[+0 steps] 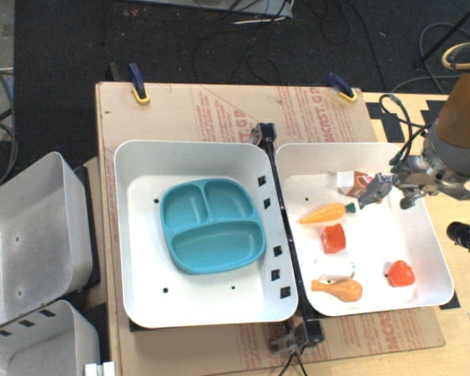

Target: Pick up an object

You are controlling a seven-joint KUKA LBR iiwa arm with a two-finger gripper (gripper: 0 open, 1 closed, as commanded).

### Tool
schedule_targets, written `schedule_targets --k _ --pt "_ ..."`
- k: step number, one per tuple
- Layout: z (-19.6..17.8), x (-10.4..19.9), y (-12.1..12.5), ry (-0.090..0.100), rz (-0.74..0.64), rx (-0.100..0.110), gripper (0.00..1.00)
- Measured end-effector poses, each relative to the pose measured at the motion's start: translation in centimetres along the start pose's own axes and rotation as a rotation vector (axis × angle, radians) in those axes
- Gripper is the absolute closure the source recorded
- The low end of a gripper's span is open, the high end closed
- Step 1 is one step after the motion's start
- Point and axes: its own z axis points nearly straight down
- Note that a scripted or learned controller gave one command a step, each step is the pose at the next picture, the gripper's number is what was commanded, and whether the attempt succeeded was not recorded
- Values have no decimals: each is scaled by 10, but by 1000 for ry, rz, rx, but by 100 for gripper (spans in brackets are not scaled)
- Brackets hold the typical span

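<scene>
My gripper (392, 197) hangs over the upper right part of the right bin (423, 233), its two fingers apart and nothing between them. Just left of it lie a white and brown piece (352, 182) and an orange carrot (323, 213). A red block (334, 238) sits below the carrot. Further toward the front are a red pepper (400, 273), a tan drumstick (341, 289) and a small white piece (334, 267).
The left bin (133, 210) holds a teal divided plate (213, 225). A black divider (280, 225) runs between the bins. Cables trail from the arm (454, 131) at the right. White tubs (31, 233) stand off the bench to the left.
</scene>
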Motion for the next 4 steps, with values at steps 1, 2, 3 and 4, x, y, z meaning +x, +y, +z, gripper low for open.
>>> schedule_targets --k 1,2,3,4 --pt "50 -9 4 -1 1 -2 0" --pt "107 -4 9 0 0 -1 0" --pt "93 -4 10 -2 1 -7 100" --pt "32 -11 7 -4 2 -12 100"
